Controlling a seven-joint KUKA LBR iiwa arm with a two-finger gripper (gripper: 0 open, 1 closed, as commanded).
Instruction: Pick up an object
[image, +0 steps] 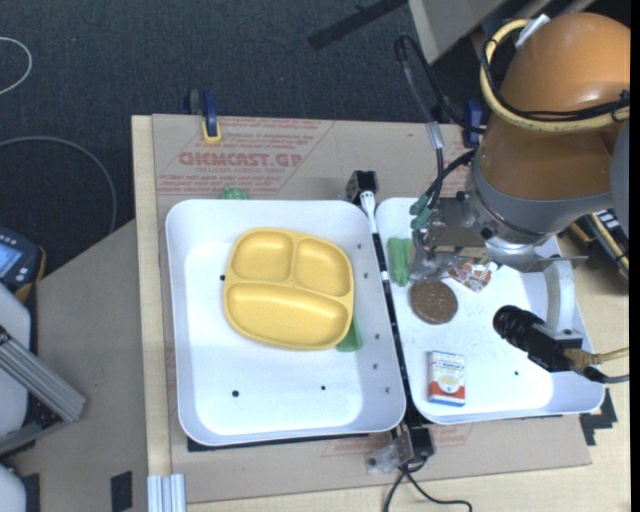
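Carton (447, 378): flat, near end of right bin (512, 392).
Disc (434, 301): brown, round, just beyond carton.
Plate (290, 288): yellow, divided, in left bin (280, 392), over green scrap (349, 340).
Wrapper (472, 272): crumpled, touching disc's far right.
Tool (437, 255): low over disc's far edge; open or closed, cannot tell.

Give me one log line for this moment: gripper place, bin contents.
gripper: over right bin, near brown disc | right bin: brown disc, red-white box, green piece | left bin: yellow divided plate | grasp: cannot tell
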